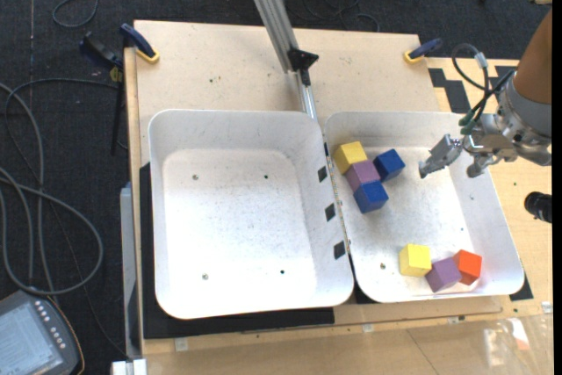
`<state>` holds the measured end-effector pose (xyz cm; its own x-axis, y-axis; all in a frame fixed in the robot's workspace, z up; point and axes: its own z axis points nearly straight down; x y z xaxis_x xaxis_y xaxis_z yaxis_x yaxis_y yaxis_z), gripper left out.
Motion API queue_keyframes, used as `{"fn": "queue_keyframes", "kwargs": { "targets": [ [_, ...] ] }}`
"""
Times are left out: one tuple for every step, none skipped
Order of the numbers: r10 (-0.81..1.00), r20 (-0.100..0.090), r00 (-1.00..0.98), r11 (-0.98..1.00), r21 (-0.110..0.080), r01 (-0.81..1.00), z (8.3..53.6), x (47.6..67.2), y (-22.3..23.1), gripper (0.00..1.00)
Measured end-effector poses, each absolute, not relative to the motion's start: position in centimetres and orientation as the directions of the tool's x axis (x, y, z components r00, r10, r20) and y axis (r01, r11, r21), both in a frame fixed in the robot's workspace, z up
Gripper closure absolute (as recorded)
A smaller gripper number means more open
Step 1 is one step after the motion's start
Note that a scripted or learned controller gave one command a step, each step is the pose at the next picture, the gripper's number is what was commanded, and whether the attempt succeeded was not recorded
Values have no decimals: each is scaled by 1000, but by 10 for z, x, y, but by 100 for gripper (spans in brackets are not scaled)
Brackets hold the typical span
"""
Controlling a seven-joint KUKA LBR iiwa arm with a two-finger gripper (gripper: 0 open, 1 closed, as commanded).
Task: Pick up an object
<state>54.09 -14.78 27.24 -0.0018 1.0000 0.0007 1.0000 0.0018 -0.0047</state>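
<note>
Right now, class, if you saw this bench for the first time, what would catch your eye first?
The bright blocks in the right bin: a yellow block, a purple block and two blue blocks bunched near its left wall, and a yellow block, purple block and orange block at its near edge. The gripper hangs over that bin.

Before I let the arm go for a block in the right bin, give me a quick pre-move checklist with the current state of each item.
1. Blocks within the right bin: ok. Seven lie on its floor.
2. Upper cluster separable: not ok. The yellow block, purple block and two blue blocks sit touching or nearly so.
3. Lower cluster separable: not ok. The lower yellow block, lower purple block and orange block sit packed together.
4. End effector carrying nothing: ok, no block at its tip.
5. Finger opening: cannot tell.
6. End effector above the right bin: ok, right of the upper cluster.
</note>
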Motion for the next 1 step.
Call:
{"fn": "queue_keyframes", "kwargs": {
  "targets": [
    [1000, 0, 0, 0, 0, 1000, 275, 542, -148, 0]
  ]
}}
